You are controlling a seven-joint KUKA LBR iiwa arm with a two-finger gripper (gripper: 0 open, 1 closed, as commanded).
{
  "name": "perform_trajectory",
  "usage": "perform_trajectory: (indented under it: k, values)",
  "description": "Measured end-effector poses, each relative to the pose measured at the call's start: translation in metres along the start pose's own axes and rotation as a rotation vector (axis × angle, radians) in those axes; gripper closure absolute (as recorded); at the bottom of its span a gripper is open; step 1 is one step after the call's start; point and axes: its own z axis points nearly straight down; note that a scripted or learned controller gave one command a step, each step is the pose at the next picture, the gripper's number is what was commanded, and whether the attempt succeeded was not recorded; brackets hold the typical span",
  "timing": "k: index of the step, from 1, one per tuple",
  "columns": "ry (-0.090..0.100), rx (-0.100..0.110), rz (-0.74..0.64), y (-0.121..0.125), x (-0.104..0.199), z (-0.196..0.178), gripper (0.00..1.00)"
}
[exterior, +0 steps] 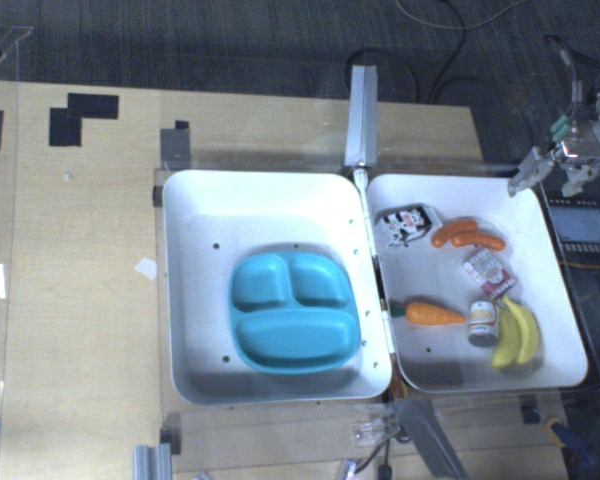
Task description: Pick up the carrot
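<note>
The small orange plastic carrot [432, 315] looks light, hard and slippery (grab its fat middle). The grey gripper [565, 164] looks open, holding nothing.

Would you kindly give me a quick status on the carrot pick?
Gripper above right bin's far corner, holding nothing. Carrot lying near divider. Small jar just beside it.

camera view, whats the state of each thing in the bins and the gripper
carrot: lying flat in the right bin, near its left wall, untouched
sausages: lying flat
bananas: lying flat, beside the small jar
small jar: on its side
blue tray: flat, right way up in the left bin
gripper: raised beyond the right bin's far right corner, holding nothing
</note>
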Motion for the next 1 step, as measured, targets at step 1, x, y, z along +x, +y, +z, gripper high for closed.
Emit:
perform_trajectory:
  k: [1]
  values:
    - [0.001,0.003,-0.067,-0.0384,0.0362,0.105,0.0]
